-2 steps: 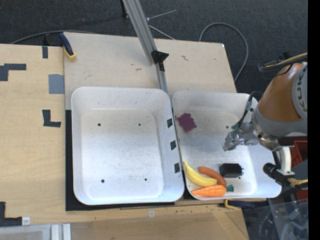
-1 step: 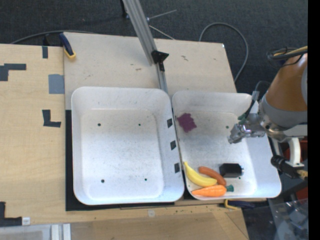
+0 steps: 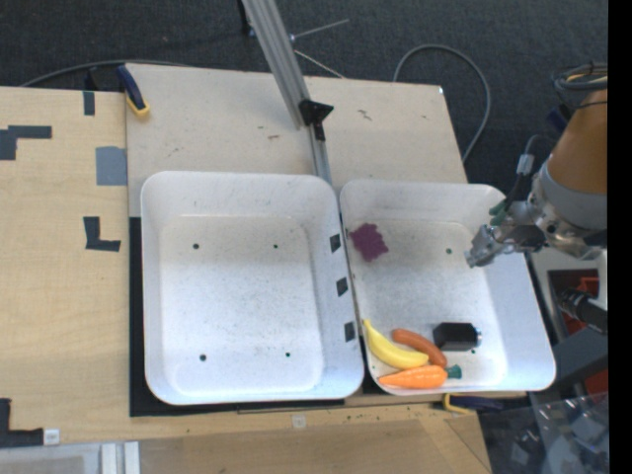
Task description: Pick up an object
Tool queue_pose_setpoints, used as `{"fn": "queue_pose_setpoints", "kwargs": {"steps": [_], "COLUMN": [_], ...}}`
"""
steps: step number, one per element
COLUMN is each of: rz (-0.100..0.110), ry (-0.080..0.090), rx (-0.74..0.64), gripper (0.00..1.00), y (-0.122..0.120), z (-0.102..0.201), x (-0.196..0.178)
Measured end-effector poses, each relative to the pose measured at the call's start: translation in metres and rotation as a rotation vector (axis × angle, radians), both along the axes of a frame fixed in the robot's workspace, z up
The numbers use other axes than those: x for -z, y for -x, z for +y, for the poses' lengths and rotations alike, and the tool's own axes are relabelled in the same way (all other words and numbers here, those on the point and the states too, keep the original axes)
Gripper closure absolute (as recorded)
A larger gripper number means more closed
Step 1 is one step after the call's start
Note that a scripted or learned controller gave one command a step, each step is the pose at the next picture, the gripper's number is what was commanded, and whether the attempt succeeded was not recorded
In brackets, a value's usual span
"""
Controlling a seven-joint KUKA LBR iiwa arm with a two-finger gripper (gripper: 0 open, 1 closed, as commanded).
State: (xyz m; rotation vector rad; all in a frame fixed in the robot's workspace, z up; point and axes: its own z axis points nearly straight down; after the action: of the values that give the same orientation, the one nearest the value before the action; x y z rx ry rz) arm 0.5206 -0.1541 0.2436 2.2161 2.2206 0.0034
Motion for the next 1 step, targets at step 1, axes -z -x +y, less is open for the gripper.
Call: {"fn": "queue_pose_setpoints", "kwargs": {"steps": [1], "rz": [0.006], "ry": [-0.002], "rx": [-0.004], "gripper": [1.0], "y": [-0.0196], "z": [0.0434], "x": [0.0114]}}
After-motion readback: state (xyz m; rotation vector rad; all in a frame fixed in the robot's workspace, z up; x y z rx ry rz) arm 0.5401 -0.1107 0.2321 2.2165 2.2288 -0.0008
